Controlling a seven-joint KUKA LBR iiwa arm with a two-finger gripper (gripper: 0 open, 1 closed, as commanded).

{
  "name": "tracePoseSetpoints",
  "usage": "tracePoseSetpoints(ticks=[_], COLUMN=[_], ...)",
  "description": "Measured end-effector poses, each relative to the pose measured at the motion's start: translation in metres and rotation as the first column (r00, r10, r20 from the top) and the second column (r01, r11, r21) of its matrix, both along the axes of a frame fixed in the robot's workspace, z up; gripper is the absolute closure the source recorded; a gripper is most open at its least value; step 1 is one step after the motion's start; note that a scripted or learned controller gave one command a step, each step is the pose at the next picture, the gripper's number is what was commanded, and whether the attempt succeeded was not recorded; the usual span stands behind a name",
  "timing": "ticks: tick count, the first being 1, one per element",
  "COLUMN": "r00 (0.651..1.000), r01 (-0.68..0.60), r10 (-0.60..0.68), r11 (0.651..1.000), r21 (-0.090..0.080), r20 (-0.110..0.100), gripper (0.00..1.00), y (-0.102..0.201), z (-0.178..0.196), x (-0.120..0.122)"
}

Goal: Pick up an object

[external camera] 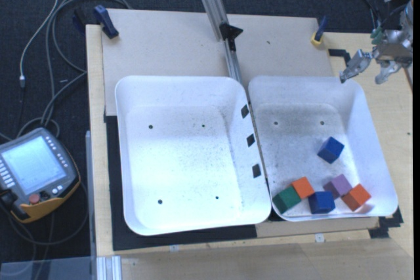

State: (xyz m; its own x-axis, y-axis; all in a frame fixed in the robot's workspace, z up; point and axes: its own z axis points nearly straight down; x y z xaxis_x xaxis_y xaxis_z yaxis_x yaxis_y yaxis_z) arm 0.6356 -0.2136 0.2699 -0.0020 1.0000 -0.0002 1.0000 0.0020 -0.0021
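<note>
Objects: I count six blocks, all in the right bin (367,121), none lifted.
Table (164,42): I see both white bins side by side on it.
Left bin (125,108): beside the right one.
Jaws: at the gripper (367,69) I see the two fingers spread wide with nothing between them, above the right bin's far right corner.
Blue block (331,149): alone, mid-bin.
Near-edge cluster: green block (286,198), orange block (302,187), second blue block (321,202), purple block (340,185), red-orange block (357,197).

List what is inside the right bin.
The right bin holds six blocks: a lone blue cube, then a cluster near the front wall of green, orange, blue, purple and orange. Anything under them is covered.
</note>
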Motion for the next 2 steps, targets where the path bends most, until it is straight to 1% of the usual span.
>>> tracePoseSetpoints(ticks=[1, 2], r00=[1.0, 1.0], r01=[0.001, 0.0], r10=[-0.001, 0.0], r11=[1.0, 1.0], r21=[0.004, 0.0], r20=[-0.007, 0.003], gripper=[0.0, 0.0], y=[0.017, 0.009], z=[-0.135, -0.162], x=[-0.013, 0.002])
